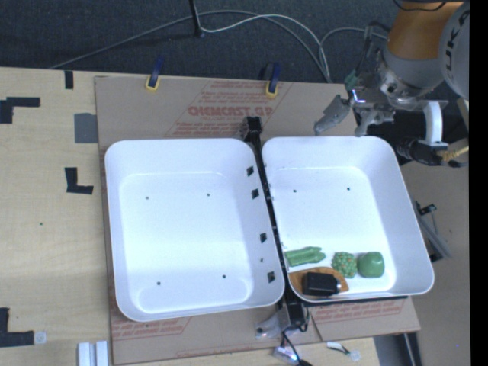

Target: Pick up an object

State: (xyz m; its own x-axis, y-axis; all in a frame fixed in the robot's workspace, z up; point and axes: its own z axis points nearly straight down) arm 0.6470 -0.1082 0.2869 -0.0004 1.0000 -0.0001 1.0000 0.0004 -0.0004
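Two shallow white bins are sitting side by side on a sheet of cardboard (pixel 229 109) that is lying on the bench. The left bin (pixel 122 158) is showing a bare white floor. Along the seam between the bins a row of black clips (pixel 259 195) is running from the far edge toward the near edge. In the right bin (pixel 396 166) the objects are crowding together in the near part: a long green vegetable piece (pixel 304 255) is lying closest to the seam, a dark black object (pixel 321 284) is resting on a flat orange-brown piece (pixel 341 284) just in front of it, a bumpy green broccoli-like piece (pixel 344 263) is sitting beside them, and a smooth round green piece (pixel 370 264) is lying farthest right, near the bin's wall. The gripper (pixel 358 113) is hanging above the far rim of the right bin, well apart from those objects, its fingers spreading apart with nothing between them. Above it the arm's orange band (pixel 419 33) is rising toward the upper right corner.
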